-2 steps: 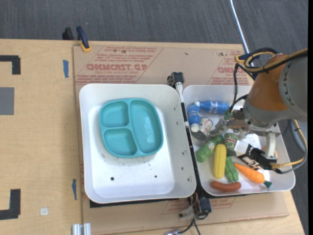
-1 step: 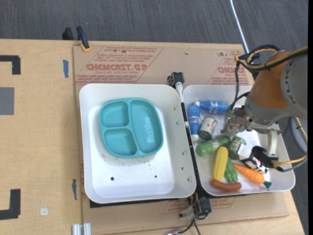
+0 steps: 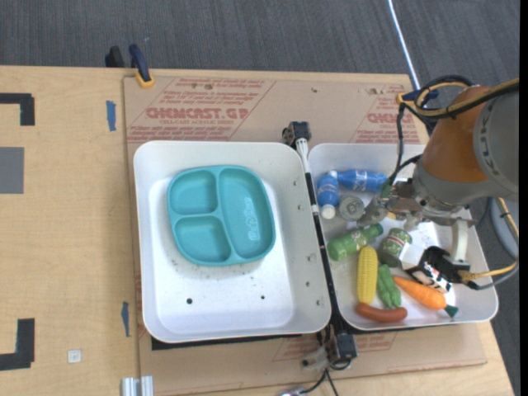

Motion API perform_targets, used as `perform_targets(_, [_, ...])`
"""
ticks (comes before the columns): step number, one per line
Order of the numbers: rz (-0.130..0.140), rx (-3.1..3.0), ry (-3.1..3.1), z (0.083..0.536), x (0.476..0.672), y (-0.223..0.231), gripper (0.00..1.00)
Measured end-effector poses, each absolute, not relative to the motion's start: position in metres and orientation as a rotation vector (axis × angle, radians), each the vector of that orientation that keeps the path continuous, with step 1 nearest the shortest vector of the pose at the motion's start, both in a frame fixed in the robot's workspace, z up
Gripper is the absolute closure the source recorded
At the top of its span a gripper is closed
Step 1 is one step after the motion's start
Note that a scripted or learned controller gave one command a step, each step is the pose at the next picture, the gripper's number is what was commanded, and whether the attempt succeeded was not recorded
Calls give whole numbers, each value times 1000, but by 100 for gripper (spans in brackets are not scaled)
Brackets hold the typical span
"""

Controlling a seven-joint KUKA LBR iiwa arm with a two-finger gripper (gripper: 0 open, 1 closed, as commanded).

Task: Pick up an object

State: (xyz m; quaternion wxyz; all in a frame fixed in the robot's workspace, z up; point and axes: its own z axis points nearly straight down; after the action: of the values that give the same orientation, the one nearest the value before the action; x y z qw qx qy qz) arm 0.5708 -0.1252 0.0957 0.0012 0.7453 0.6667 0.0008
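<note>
My gripper (image 3: 384,208) reaches down into the right bin (image 3: 483,308) from the right, under the grey and orange wrist. It hovers over a cluster of toys. A blue bottle (image 3: 353,180) and a second small blue bottle (image 3: 327,195) lie just left of it, with a round silver can (image 3: 354,208) beside them. Below lie a green bottle (image 3: 353,242), a green-labelled can (image 3: 397,243), a yellow corn cob (image 3: 366,274), a green pod (image 3: 387,285), a carrot (image 3: 421,293), a red sausage (image 3: 380,312) and a black-and-white cow figure (image 3: 436,269). Nothing is visibly held.
The left bin (image 3: 157,304) holds a teal divided plate (image 3: 221,214). A black clamp (image 3: 296,132) sits between the bins at the back. Cables loop around the arm at the right. Both bins rest on a cardboard sheet (image 3: 206,106).
</note>
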Motion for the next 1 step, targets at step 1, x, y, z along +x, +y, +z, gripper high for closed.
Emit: perform_targets(1, [2,2127,2311,86,522,-115,0])
